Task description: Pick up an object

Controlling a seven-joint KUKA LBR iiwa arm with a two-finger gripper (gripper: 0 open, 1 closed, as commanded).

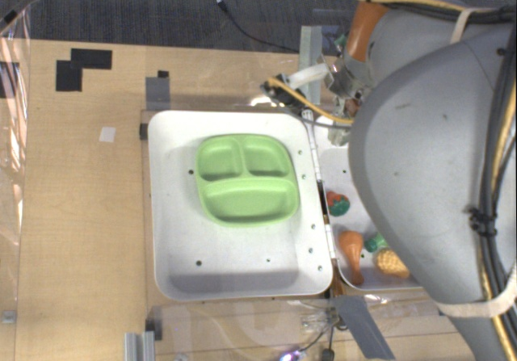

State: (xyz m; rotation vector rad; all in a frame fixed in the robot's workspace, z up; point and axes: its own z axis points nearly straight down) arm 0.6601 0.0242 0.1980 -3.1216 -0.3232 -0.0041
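Nothing visibly picked yet: carrot-shaped toy [351,253], corn toy [391,263] and strawberry-like toy [336,204] lying in the right bin [325,159], green divided plate [245,178] left.

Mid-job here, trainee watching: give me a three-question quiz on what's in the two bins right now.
1. True or false: the green three-compartment plastic plate lies in the left white bin.
2. Which bin holds the orange toy drumstick? A) left B) right
3. Fill in: the yellow knobbly toy lies to the camera view's ___ of the drumstick.

Key: 1 true; 2 B; 3 right.
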